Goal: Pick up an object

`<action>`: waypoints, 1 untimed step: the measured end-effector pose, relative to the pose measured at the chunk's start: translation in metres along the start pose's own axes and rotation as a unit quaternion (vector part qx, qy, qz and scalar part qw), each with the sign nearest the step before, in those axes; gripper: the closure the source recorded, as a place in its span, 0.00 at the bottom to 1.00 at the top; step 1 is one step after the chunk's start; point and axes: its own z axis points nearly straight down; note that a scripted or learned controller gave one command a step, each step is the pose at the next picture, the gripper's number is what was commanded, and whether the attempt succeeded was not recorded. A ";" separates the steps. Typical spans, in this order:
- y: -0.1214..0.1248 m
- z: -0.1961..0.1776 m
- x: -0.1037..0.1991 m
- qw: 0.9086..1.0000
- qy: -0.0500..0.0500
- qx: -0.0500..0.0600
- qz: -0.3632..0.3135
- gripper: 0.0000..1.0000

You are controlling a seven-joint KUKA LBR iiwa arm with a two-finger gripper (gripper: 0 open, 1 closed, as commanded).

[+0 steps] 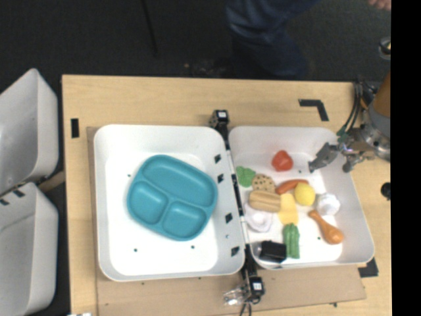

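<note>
The right bin (358, 239) holds a pile of toy food: a red tomato (282, 160), a yellow lemon (304, 193), a reddish sausage (288, 186), a bread roll (264, 201), a yellow block (288, 210), an orange drumstick (327, 227), a green vegetable (291, 239) and a black object (272, 250). My gripper (334, 161) hovers over the bin's upper right part, to the right of the tomato and apart from it. Its two fingers are spread open and nothing sits between them.
A teal divided plate (172, 197) lies in the left bin (108, 242). A green piece (245, 176), a speckled cookie (263, 182) and two white items (258, 220) (327, 204) also lie in the right bin. The bins' shared wall runs down the middle.
</note>
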 end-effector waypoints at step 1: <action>0.002 -0.006 0.000 1.000 -0.001 -0.005 -0.001 0.00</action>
